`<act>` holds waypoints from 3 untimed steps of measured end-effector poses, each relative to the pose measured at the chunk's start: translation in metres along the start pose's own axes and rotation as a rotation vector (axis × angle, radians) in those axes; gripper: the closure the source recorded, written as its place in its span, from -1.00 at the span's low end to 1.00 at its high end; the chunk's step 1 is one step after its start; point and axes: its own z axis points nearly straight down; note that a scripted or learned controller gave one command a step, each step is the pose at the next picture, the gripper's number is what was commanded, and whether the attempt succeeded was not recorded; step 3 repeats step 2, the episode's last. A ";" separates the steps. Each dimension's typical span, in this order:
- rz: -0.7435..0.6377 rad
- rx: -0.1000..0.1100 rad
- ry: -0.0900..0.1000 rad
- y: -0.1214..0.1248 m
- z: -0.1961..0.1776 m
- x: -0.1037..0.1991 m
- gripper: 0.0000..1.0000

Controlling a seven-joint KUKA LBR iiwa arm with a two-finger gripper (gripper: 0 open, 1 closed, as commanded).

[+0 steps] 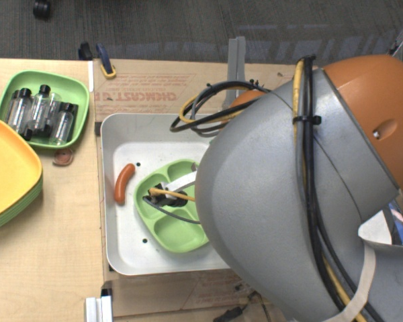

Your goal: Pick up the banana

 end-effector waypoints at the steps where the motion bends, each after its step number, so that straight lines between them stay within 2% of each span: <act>1: -0.037 0.000 0.000 -0.010 0.000 0.024 1.00; 2: 0.036 0.000 0.004 -0.038 -0.010 0.057 1.00; 3: 0.036 0.000 0.004 -0.038 -0.010 0.057 1.00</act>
